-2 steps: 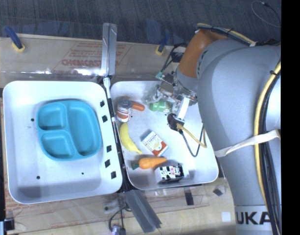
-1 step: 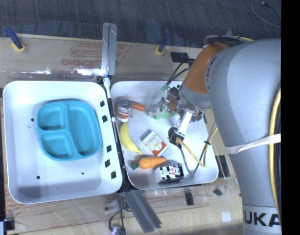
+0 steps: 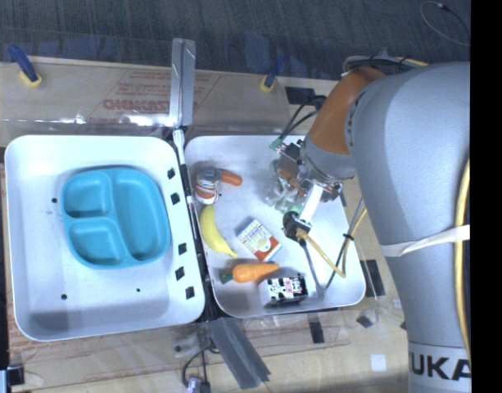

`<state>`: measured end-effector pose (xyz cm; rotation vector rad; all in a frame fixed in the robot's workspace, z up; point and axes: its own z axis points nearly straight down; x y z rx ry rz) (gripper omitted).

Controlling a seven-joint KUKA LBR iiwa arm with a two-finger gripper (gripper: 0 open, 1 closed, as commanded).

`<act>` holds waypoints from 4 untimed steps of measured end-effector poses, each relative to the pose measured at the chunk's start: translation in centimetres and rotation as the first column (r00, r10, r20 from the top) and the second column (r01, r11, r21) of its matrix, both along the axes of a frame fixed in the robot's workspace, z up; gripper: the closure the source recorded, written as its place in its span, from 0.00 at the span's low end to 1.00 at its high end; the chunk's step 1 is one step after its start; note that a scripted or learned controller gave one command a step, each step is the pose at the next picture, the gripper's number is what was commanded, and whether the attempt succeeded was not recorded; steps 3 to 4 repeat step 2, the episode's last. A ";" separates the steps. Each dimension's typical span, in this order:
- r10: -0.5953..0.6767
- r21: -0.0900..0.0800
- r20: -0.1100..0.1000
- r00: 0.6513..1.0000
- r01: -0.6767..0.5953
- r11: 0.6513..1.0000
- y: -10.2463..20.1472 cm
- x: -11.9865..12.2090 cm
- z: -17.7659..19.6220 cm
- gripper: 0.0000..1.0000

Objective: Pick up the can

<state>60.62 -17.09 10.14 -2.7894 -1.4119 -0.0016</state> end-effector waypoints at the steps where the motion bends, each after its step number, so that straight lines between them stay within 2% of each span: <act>1: 0.496 -0.011 0.003 0.868 -0.496 0.868 3.6 -3.4 7.9 1.00; 2: 0.542 -0.011 0.004 0.840 -0.542 0.840 11.9 -11.1 9.6 1.00; 4: 0.542 -0.011 0.004 0.840 -0.542 0.840 11.9 -11.1 9.6 1.00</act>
